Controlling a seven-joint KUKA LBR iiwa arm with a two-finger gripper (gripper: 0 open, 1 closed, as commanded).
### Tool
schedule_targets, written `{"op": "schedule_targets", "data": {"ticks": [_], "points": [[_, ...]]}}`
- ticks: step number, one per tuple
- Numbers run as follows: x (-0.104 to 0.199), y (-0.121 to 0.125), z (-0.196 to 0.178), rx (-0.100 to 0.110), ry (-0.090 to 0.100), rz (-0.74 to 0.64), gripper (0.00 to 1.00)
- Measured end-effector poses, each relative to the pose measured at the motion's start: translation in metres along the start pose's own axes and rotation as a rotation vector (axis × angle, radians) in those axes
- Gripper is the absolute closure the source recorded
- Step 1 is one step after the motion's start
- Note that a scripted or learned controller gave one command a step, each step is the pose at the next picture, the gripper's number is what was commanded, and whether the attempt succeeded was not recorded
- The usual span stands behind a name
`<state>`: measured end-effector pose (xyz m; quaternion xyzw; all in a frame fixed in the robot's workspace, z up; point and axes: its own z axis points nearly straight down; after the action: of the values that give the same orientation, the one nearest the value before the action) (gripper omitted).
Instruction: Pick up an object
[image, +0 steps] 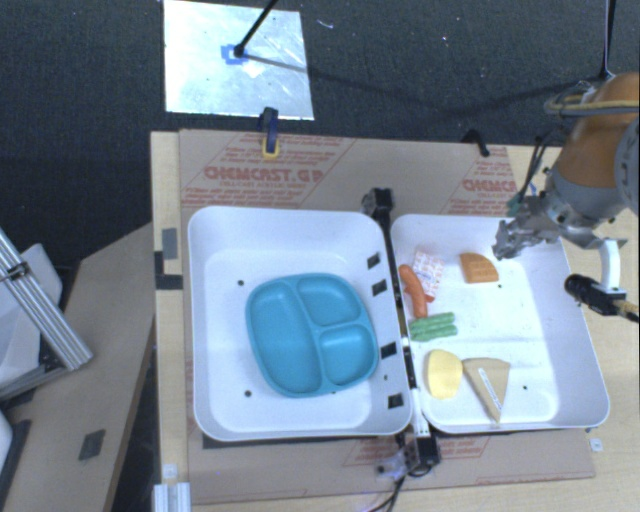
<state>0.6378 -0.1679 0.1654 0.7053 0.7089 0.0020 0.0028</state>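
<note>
Orange toast piece (479, 268) lies untouched in the right bin (570, 350), just beside my gripper (507, 244) hovering at its edge; whether my hand is spread, I cannot tell. Nothing lifted; 1 pick remains.

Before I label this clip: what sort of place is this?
Probably a robot lab test bench: two white bins on cardboard, toy food like a carrot, and the arm's gripper above.

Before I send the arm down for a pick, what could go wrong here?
The hand hangs close to the orange-brown piece and the right bin's far wall, so it may clip either. The carrot, green beans and patterned packet crowd the divider, so a grasp there could drag a neighbor.
</note>
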Motion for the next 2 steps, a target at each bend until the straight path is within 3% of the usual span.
{"op": "schedule_targets", "data": {"ticks": [2], "points": [[0.001,0.001,-0.108,-0.002,-0.001,0.0,1.0]]}}
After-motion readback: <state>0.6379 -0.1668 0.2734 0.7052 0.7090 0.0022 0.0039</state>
